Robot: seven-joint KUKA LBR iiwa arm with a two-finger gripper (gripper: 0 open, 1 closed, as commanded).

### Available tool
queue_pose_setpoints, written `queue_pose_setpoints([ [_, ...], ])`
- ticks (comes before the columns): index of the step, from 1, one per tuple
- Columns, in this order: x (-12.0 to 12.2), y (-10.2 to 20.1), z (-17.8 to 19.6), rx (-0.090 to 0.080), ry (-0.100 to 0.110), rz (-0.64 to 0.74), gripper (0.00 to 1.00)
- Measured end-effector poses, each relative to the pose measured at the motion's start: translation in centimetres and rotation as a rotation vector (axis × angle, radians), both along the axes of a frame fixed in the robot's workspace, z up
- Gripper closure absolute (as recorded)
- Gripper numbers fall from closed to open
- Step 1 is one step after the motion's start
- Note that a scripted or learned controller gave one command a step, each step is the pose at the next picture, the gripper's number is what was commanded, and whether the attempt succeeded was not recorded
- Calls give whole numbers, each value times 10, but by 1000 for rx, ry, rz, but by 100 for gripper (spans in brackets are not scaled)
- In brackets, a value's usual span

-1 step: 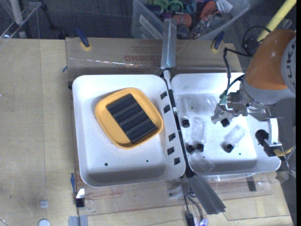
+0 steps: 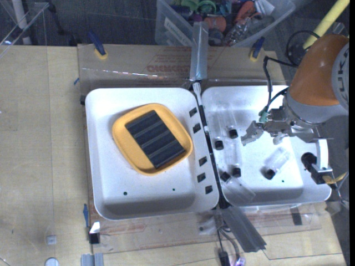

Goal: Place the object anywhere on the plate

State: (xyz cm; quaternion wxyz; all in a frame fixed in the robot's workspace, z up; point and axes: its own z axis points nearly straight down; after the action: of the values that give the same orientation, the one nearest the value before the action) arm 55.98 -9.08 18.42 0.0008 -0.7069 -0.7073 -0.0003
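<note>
Two white bins sit side by side on the bench, and we start at the left bin (image 2: 105, 198). A yellow plate (image 2: 123, 134) lies in it, a touch toward ten o'clock of the bin's centre. Right on that plate lies the black ridged slab (image 2: 155, 138), flat, its long side running from ten o'clock to four o'clock, and all of it is inside the plate's rim.

Moving across, the divider (image 2: 201, 148) between the bins carries a row of small black tabs. At twelve o'clock from it, beyond the bench, stands a clear tub of colourful odds and ends (image 2: 222, 7).

Into the right bin (image 2: 288, 190) now: several small black bits (image 2: 233, 132) are scattered over its floor, and a clear little piece (image 2: 275, 160) lies toward four o'clock of its centre.

The gripper (image 2: 256, 131) hangs over this bin, pointing toward eight o'clock, well apart from the plate and the slab. Released or clenched? I cannot tell from up here. Nothing is seen in its grasp. Behind it, at three o'clock, the grey arm (image 2: 316, 112) with its orange band reaches in.
</note>
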Motion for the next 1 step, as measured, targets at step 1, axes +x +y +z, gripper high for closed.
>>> queue_pose_setpoints([
  [1, -4, -10, 32, -2, -1, -13, 0],
])
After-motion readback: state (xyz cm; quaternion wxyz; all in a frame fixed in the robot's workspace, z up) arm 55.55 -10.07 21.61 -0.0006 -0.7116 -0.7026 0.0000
